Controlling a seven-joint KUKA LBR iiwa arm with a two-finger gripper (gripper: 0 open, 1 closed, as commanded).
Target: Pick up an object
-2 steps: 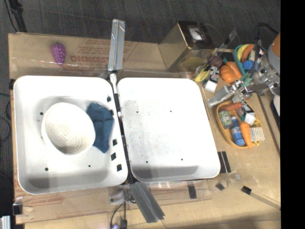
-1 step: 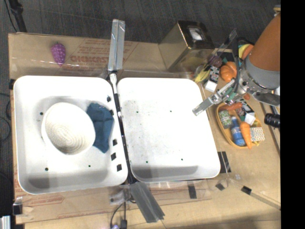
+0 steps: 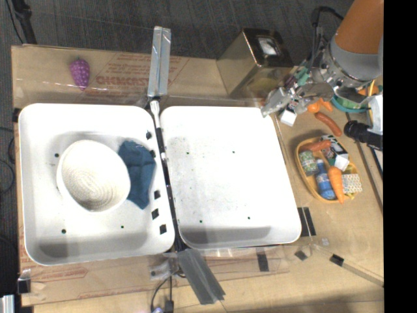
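A white woven hat (image 3: 94, 175) lies in the left bin (image 3: 39, 240), crown up. A dark blue cloth (image 3: 138, 171) sits against the hat's right side, crumpled. The right bin (image 3: 225, 175) holds nothing I can make out. My gripper (image 3: 281, 102) hangs at the upper right, just beyond the right bin's far right corner, well away from the hat and the cloth. I see nothing between its fingers.
A yellow tray (image 3: 305, 168) of small toys, orange and blue among them, sits on the bench right of the right bin. A brown box (image 3: 251, 64) stands behind the bins. A purple object (image 3: 80, 72) lies at the far left on the cardboard. A metal divider runs between the bins.
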